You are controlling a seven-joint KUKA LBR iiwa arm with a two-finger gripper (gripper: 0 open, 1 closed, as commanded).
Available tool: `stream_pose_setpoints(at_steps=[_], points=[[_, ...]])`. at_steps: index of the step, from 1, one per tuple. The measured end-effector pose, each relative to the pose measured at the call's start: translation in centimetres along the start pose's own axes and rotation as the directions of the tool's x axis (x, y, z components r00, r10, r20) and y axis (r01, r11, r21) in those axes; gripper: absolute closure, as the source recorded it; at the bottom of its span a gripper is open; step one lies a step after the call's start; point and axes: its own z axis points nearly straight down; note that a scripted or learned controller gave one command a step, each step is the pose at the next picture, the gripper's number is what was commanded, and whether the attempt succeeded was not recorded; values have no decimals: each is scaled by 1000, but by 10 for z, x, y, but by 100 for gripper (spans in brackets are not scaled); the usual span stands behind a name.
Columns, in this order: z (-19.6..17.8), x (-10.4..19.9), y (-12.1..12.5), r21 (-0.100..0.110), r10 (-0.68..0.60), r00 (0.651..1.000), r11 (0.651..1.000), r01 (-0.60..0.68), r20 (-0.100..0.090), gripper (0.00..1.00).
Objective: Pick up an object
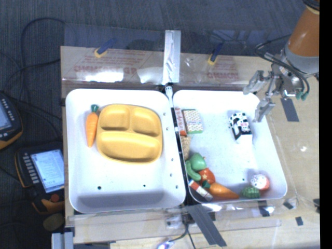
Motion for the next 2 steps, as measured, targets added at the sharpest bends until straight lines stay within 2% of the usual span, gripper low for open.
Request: stream_pose_setpoints(at_steps=[1,2], points=[[140,-17,21,0,-14,1000,1000,14,-7,0],[141,57,-9,3,-217,976,976,217,6,0]])
